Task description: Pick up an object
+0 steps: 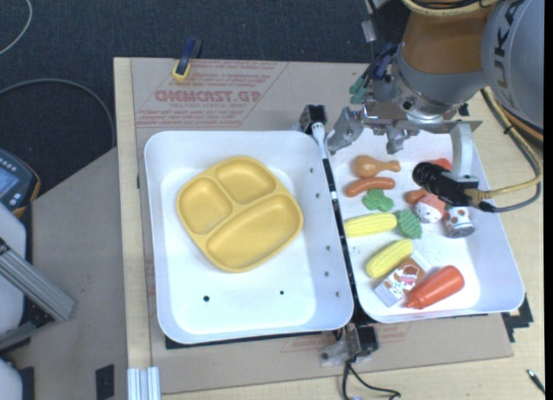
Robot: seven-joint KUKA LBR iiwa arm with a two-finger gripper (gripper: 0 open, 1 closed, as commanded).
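My gripper (370, 136) hangs over the back edge of the right bin (501, 260), open, with nothing between its fingers. Just in front of it lie a toy chicken drumstick (373, 165) and an orange sausage (370, 186). Further forward in that bin are a small green piece (377, 202), two corn cobs (370, 224) (389, 257), a green leafy piece (409, 225), an orange carrot (436, 286), a small printed box (397, 282), a little can (459, 222) and a red-and-white piece (428, 210).
The left bin (164, 269) holds a yellow divided plate (239, 212). A raised divider (333, 217) runs between the two bins. A yellow-and-blue clip (184, 61) lies on the cardboard behind the left bin.
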